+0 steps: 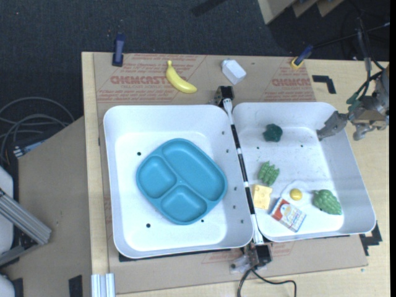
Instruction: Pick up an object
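The right bin (346, 166) holds several small items: a dark green broccoli piece (272, 132), a light green ridged piece (268, 173), a yellow cheese wedge (262, 197), a small yellow ball (296, 194), a red-and-white carton (288, 215) and a bumpy green fruit (327, 201). My gripper (343, 130) hangs over the bin's upper right corner, to the right of the broccoli piece. Its two grey fingers are spread open with nothing between them.
The left bin (124, 129) holds a blue divided plate (180, 179). On the bench behind the bins lie a yellow banana (180, 79) and a white block (234, 72). Blue clips (118, 49) sit at the bench's far edge.
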Controlling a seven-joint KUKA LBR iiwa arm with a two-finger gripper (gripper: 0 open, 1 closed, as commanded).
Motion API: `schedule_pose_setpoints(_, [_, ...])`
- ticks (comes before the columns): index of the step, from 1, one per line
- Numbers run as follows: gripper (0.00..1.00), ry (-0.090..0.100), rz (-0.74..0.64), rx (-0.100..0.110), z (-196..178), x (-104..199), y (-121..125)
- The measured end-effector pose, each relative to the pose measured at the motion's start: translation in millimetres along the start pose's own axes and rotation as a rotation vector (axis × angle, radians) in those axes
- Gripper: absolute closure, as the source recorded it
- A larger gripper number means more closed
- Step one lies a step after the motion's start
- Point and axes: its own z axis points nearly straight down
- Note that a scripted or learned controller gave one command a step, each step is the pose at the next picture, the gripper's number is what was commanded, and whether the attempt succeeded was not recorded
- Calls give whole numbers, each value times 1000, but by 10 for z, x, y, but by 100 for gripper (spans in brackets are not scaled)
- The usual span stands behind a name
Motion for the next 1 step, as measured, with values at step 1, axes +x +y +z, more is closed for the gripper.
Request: schedule_pose_setpoints(1, [0,1,0,1,1100,524,-398])
